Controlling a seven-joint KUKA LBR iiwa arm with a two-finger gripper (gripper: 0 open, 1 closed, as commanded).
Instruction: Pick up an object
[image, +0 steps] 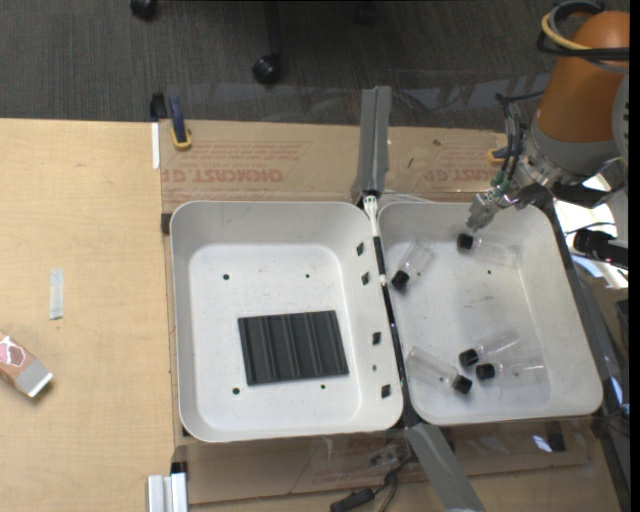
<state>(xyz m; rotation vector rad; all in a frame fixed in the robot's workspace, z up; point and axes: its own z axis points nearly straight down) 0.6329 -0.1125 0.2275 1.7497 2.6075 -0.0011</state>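
The gripper (487, 210) hovers at upper right, above a small black-capped piece (465, 240) (approach step, I think); whether it is open I cannot tell. Next: descend precisely.

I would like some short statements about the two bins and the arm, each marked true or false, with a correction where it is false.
1. The dark ribbed mat lies in the left bin. True.
2. The small clear vials with black caps lie in the left bin. False: they lie in the right bin.
3. The pincer is above the far part of the right bin. True.
4. The pincer is gripping the ribbed mat. False: it is far from the mat, over the other bin.
5. The arm enters from the view's left. False: it enters from the right.
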